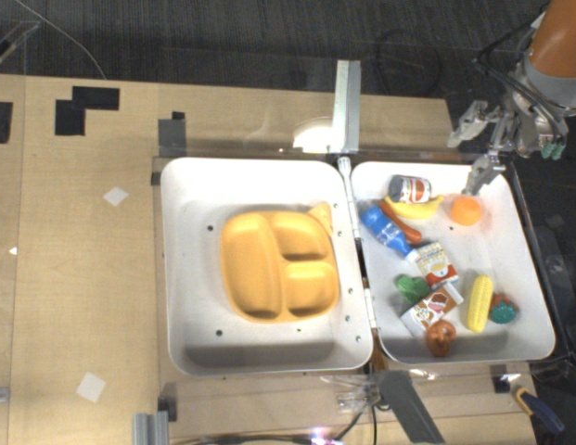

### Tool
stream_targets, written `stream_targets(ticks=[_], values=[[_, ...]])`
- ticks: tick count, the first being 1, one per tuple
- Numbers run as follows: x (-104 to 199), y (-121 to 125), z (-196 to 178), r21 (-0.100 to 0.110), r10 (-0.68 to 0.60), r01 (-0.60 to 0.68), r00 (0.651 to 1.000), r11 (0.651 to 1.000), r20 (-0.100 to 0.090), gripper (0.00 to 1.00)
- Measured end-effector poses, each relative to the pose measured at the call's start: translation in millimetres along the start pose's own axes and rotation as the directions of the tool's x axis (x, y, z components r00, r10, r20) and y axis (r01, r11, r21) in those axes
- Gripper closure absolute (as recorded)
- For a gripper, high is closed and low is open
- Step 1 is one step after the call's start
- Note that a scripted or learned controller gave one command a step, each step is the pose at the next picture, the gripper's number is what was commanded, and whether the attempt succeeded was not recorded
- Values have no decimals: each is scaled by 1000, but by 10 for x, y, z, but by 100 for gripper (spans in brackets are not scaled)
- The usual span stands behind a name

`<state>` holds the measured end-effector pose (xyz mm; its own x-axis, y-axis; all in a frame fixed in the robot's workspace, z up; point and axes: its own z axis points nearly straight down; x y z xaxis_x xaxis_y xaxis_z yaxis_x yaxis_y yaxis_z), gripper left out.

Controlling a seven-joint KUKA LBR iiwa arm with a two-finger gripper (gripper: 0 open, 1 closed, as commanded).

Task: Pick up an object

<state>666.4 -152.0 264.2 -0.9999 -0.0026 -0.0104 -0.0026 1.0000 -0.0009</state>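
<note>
The right bin [529, 248] holds several toy foods. An orange ball [466, 210] lies at its back right, with a banana [419, 208] and a red-labelled can [410, 189] to its left. A blue bottle [385, 230] lies near the divider. Further forward are a small carton [433, 262], a corn cob [479, 302] and a brown ball [441, 336]. My gripper [473, 151] hangs over the bin's back right corner, just above and behind the orange ball. It is open, and nothing sits between its fingers.
The left bin [190, 248] holds a yellow divided plate [278, 265]. A metal post [347, 100] rises behind the divider between the bins. Along the right bin's front lie a second carton [431, 309], a green piece [413, 287] and a small dark green toy [503, 311].
</note>
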Motion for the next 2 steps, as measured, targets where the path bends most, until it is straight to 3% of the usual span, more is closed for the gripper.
stream_targets(ticks=[1, 2], values=[[-51, -91, -728, 0, 226, -226, 974, 974, 5, 0], [226, -378, 1055, 3, 422, -422, 906, 907, -12, 0]])
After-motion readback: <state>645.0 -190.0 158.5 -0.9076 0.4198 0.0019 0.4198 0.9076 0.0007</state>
